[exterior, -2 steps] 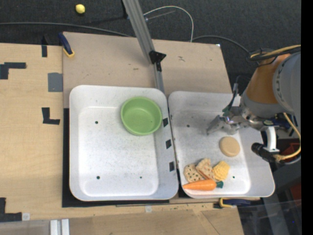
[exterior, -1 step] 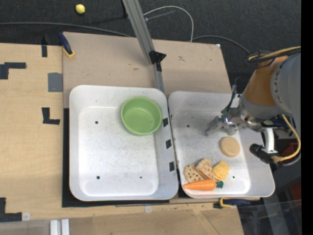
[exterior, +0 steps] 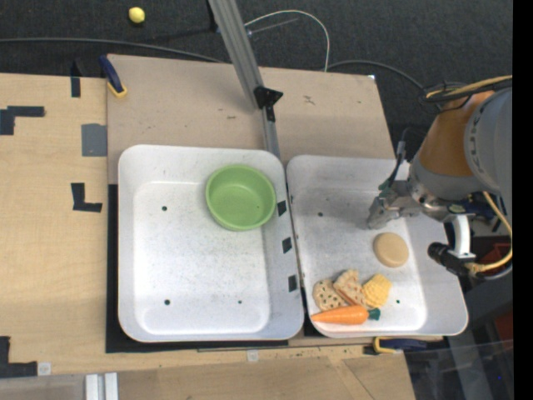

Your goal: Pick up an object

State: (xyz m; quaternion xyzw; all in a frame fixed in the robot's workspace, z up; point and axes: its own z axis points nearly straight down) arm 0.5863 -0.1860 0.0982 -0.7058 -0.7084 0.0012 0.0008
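My gripper (exterior: 381,215) reaches into the right bin (exterior: 333,190) from the right and hangs low over the bin's middle. Just below and to its right, a tan round bun-like object (exterior: 391,249) lies on the bin floor, apart from the gripper. Several small food toys are clustered at the bin's front edge: a brown waffle piece (exterior: 326,294), a bread piece (exterior: 349,287), a yellow corn piece (exterior: 377,290) and an orange carrot (exterior: 341,314). A green bowl (exterior: 241,196) sits in the left bin (exterior: 150,248) near its back right corner.
A slanted metal pole (exterior: 241,44) runs down to the divide between the bins at the back. Cables lie on the dark floor behind the bench. A blue clamp (exterior: 112,75) grips the board's back left corner.
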